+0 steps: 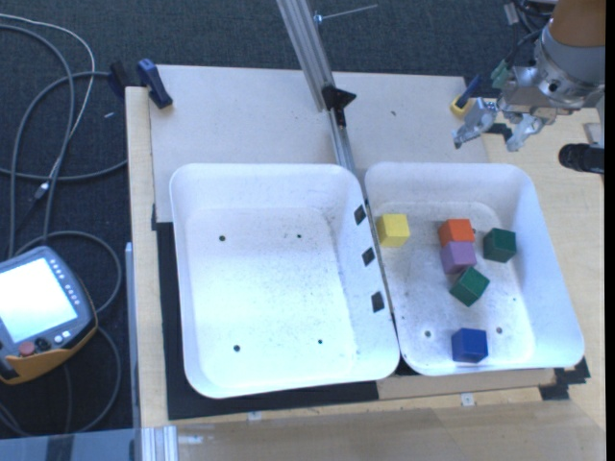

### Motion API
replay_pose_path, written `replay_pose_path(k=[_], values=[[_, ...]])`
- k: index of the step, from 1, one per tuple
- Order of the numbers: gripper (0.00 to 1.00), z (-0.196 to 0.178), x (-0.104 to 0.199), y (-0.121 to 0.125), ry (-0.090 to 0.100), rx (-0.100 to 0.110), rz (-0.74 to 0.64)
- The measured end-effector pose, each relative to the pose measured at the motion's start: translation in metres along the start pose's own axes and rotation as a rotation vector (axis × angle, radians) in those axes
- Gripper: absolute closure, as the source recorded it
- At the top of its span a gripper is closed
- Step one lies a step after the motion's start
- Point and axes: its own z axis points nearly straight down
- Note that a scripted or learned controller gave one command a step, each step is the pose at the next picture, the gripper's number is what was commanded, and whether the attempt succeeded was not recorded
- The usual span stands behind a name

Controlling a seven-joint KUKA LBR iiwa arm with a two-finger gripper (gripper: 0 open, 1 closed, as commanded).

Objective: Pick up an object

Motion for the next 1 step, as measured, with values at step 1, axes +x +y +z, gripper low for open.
replay_pose_path(k=[1], values=[[0.0, 0.1431, -0.0009, -0.0778, 0.003, 0.009, 0.003]])
